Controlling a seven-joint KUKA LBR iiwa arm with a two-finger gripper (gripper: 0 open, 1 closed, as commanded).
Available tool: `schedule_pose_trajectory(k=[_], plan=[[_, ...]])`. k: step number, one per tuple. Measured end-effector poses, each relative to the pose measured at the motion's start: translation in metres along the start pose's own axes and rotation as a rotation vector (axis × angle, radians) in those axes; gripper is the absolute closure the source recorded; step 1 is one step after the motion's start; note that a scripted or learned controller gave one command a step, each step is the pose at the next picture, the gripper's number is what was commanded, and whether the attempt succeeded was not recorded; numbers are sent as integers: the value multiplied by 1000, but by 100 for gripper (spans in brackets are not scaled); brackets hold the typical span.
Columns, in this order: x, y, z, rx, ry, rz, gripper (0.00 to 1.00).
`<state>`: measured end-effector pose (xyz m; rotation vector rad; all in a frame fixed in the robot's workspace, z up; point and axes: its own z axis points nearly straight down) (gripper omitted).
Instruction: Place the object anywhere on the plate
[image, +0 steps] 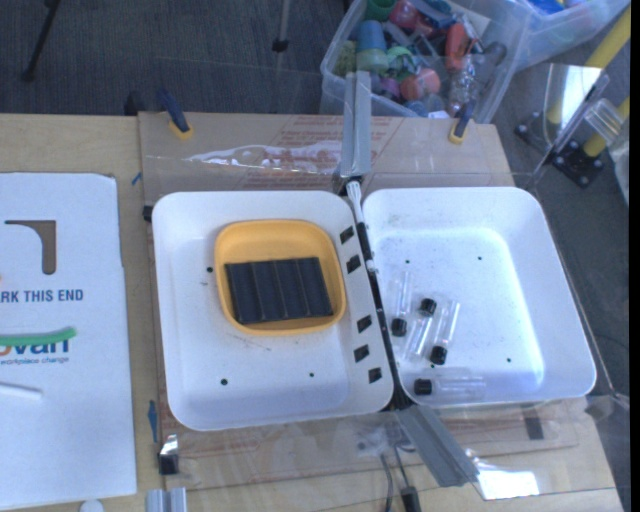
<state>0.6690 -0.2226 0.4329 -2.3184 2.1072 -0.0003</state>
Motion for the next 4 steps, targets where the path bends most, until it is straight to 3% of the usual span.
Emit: schedule_pose_trajectory(k=[1, 3, 4], plan=[[-14, -1, 1, -3, -2, -411, 100], [-8, -1, 2, -3, -5, -1154, 100], [-2, 0, 2, -2, -7, -1277, 100]])
